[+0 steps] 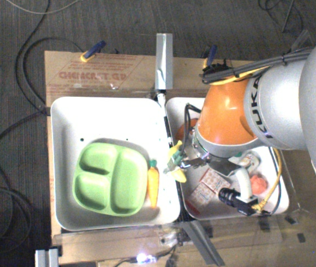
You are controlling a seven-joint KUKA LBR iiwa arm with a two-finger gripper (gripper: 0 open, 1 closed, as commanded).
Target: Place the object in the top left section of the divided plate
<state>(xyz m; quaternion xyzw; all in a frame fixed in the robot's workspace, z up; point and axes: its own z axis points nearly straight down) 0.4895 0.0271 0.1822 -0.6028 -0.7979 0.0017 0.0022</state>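
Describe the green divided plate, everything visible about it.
The divided plate is light green, glossy like moulded plastic, a rounded square with raised ridges splitting it into three sections: two smaller ones on its left side, one above the other, and one long section on its right. All three sections look bare. It lies flat on the floor of the left white bin, turned slightly off the bin's edges. A toy carrot lies along its right rim, close against it; whether they touch is unclear.

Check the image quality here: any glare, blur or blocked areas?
Camera view: even light and sharp on the green plate and carrot; a small bright glare spot at the bench's bottom edge; the arm blocks much of the right bin, leaving its contents hard to read.
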